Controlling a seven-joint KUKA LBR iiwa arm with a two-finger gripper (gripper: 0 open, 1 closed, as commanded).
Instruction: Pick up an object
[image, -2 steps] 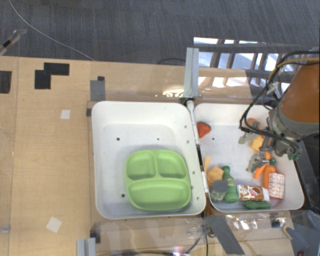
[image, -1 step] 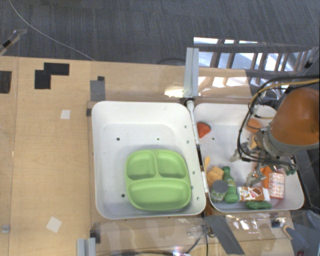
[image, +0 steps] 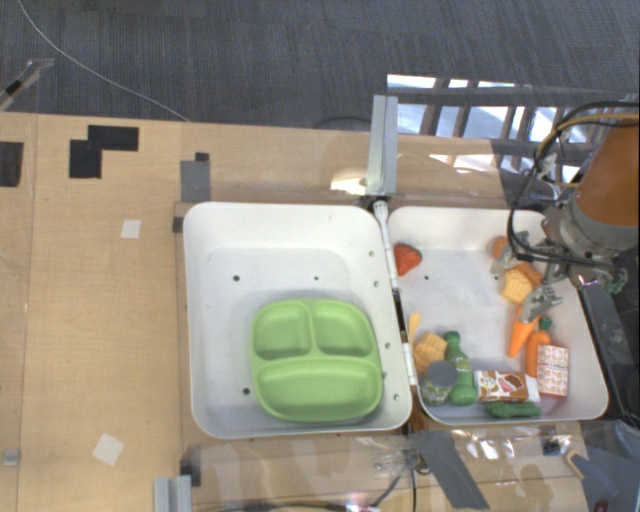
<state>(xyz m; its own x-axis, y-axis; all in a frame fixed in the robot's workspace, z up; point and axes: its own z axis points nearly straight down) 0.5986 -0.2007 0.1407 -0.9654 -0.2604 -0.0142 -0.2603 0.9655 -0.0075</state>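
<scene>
My gripper (image: 543, 298) hangs over the right bin (image: 455, 235), near its right side. It sits just right of a tan cheese-like block (image: 516, 286) and just above an orange carrot (image: 519, 337). A small orange piece (image: 499, 246) lies behind the block. A red strawberry-like piece (image: 407, 259) rests near the bin's left wall. Along the front lie a waffle piece (image: 430, 348), a green bottle (image: 457, 364), a can (image: 438, 381), a brown packet (image: 503, 385), a green pod (image: 511, 408) and a red-and-white carton (image: 552, 368). Nothing is visibly held.
The left bin (image: 230, 250) holds a green divided plate (image: 315, 358) toward its front. A ridge (image: 392, 290) separates the two bins. A metal post (image: 382, 140) and railing stand behind the bins. The arm's orange band (image: 612, 180) and cables overhang the right bin's far corner.
</scene>
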